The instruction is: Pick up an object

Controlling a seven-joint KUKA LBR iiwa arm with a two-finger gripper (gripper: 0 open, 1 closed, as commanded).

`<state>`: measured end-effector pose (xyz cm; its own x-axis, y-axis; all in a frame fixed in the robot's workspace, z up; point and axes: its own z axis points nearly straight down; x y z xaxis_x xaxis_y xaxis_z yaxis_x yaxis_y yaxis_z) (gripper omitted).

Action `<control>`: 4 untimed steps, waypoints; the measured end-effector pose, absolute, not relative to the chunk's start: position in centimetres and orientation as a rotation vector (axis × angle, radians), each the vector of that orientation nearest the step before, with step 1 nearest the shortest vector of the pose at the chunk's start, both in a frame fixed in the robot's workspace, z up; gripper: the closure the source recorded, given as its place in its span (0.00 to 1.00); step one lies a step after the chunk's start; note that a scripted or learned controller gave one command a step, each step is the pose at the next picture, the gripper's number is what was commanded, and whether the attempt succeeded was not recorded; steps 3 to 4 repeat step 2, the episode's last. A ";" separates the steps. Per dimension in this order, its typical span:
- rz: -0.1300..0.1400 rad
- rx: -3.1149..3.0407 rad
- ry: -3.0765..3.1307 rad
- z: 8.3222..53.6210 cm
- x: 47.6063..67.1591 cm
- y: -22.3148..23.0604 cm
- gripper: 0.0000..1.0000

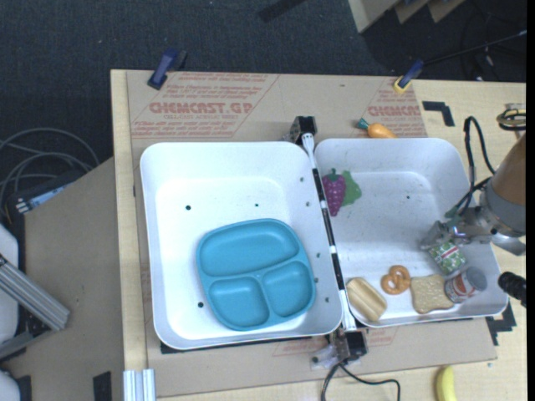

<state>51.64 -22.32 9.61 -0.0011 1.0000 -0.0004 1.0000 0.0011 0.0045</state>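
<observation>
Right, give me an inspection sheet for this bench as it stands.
Surface: brown board bench bearing left white bin and right white bin.
Job's things: purple toy grapes, tan bread roll, orange ring doughnut, toast slice, small can in right bin.
Clutter: blue three-compartment plastic tray in left bin.
Claw: low over right bin's right side.
Cables: black cable by the arm; grey loops on floor.
Surroundings: dark carpet.
</observation>
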 end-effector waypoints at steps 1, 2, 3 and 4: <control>0.006 2.216 2.221 8.6 56.7 -14.9 1.00; 0.003 2.219 2.224 18.5 52.1 -6.5 1.00; 0.003 2.219 2.224 18.5 52.1 -6.5 1.00; 0.003 2.219 2.224 18.5 52.1 -6.5 1.00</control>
